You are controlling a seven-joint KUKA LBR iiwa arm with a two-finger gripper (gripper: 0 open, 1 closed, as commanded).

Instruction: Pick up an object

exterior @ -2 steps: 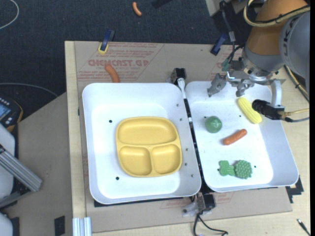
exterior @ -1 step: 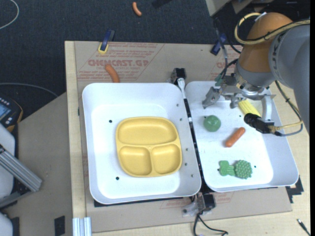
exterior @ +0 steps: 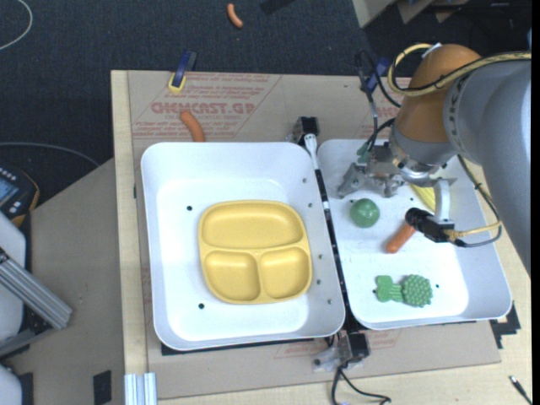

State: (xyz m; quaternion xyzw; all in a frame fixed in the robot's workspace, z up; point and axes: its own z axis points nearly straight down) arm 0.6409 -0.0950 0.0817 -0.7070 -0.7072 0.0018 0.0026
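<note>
My gripper (exterior: 369,189) hangs over the back part of the right bin (exterior: 481,298), open, with nothing between its fingers. Just in front of it a small green ball (exterior: 364,213) lies on the bin floor, apart from the fingertips. An orange carrot piece (exterior: 399,239) lies to the ball's right. A green broccoli toy (exterior: 405,290) rests near the bin's front. A yellow piece (exterior: 430,197) shows partly from under the wrist.
The left bin (exterior: 169,251) holds a yellow divided tray (exterior: 253,250). A black divider runs between the bins (exterior: 325,218). An orange piece (exterior: 193,126) and a blue-yellow clamp (exterior: 180,72) lie on the cardboard behind the left bin.
</note>
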